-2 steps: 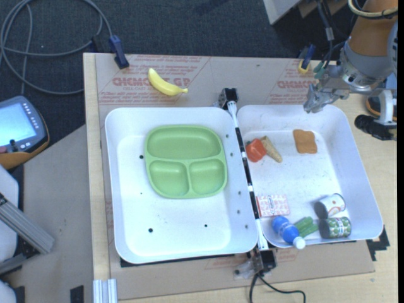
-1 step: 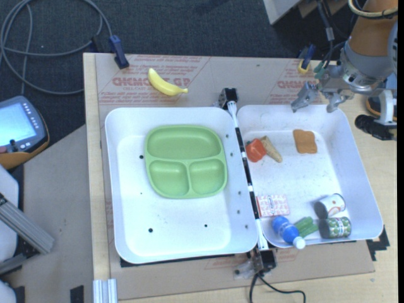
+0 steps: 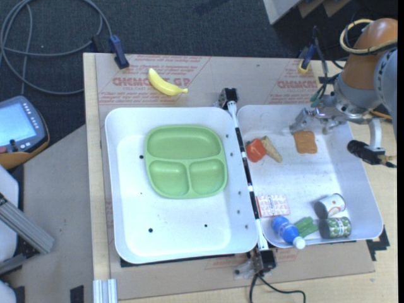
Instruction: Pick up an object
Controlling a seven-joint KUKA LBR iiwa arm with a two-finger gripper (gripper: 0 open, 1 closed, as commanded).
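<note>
grey rounded arm (image 3: 372, 74) with glossy orange band above wrist; yellow cable looped beside that band; thin dark wires below it; small metallic hand (image 3: 314, 120).

We have 1 camera, fixed above the bench (image 3: 189, 65) and looking down on it at a slant. We stand far enough off to take in both white bins whole: the left bin (image 3: 126, 188) sits just left of centre and the right bin (image 3: 360, 188) lies toward 3 o'clock. The dark floor (image 3: 189, 17) runs across the top at 12 o'clock, the bench's near edge lies at 6 o'clock, and the arm (image 3: 369, 62) enters from about 2 o'clock.
</note>
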